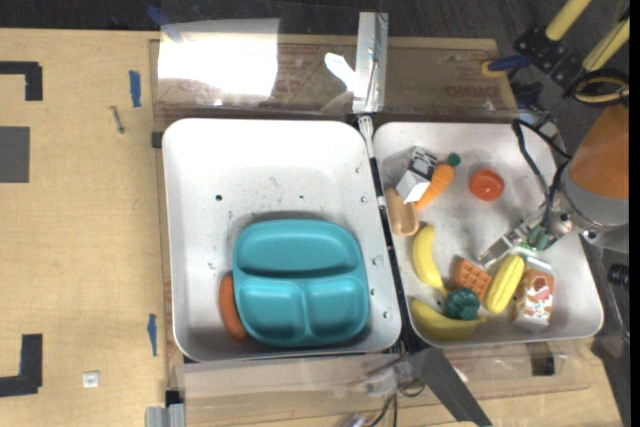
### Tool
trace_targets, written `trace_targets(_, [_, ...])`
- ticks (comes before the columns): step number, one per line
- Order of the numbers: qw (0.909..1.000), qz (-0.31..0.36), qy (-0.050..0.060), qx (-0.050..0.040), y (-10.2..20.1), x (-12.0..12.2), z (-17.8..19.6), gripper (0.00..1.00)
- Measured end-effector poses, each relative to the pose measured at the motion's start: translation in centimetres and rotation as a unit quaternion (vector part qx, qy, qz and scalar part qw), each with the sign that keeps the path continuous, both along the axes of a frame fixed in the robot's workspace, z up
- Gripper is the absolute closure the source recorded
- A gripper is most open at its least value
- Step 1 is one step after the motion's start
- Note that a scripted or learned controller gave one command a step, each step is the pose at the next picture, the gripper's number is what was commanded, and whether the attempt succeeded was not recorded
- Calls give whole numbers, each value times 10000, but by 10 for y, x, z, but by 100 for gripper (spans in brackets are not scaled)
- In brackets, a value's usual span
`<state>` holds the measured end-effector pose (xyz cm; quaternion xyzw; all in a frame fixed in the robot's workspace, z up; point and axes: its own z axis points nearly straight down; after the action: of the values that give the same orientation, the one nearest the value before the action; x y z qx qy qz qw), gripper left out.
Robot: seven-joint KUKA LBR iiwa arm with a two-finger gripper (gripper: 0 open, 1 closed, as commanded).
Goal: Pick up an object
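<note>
Orange item half under tray

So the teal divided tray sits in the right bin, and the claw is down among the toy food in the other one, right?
Not quite. The camera view shows the teal divided tray in the left bin, not the right. The claw is down among the toy food in the right bin.

The gripper is in the right bin, with the corn just below it, the tomato above it, and the tray far left in the other bin.
</note>
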<state>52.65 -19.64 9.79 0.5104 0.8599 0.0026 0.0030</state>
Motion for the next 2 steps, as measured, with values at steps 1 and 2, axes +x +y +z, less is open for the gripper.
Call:
trace_targets(1, [9999, -143, -4, -8, 8, -21, -10, 0])
trace_targets(2, [9999, -136, -21, -10, 8, -20, 1, 100])
